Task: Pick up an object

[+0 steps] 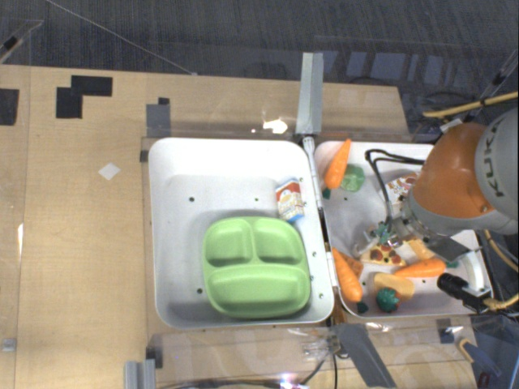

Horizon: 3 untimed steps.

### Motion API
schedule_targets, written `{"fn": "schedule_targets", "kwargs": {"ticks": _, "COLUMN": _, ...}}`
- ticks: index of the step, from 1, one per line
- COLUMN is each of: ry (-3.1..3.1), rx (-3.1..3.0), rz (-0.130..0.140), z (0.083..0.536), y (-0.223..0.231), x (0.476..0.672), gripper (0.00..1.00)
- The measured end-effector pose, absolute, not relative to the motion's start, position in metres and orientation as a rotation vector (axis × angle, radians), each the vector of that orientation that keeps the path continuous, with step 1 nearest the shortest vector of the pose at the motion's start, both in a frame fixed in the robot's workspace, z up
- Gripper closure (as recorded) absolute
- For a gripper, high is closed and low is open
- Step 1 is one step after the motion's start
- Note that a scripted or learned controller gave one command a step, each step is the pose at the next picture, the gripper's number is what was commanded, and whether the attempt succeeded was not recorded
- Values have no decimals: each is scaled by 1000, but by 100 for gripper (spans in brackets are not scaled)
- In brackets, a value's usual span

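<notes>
My gripper [388, 235] is down inside the right bin [357, 310], under the orange wrist band [454, 177]. It sits just above a pizza-slice toy [384, 255], among several small toys. Right of the pizza slice lies an orange carrot [423, 267], with a yellow piece [396, 284] and a dark green ball [388, 300] in front of it. Another carrot [347, 274] lies along the bin's left wall. Nothing is visibly lifted off the bin floor.
A third carrot [336, 162] and a green piece [353, 179] lie at the right bin's far left corner, beside a black cable [381, 162]. The left bin [174, 217] holds a green divided plate [255, 267] and a small printed packet [289, 201].
</notes>
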<state>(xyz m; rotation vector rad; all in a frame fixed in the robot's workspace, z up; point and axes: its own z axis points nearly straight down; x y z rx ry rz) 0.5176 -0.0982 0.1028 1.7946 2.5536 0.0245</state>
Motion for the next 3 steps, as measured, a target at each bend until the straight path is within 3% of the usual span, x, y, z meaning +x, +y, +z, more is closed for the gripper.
{"fn": "schedule_targets", "kwargs": {"ticks": 1, "ry": 2483, "rx": 1922, "rz": 3, "z": 208, "y": -1, "x": 527, "gripper": 100}}
{"fn": "schedule_targets", "kwargs": {"ticks": 2, "ry": 2590, "rx": 1775, "rz": 1, "z": 221, "y": -29, "x": 489, "gripper": 100}}
{"fn": "schedule_targets", "kwargs": {"ticks": 3, "ry": 2506, "rx": 1893, "rz": 0, "z": 182, "y": -80, "x": 518, "gripper": 100}}
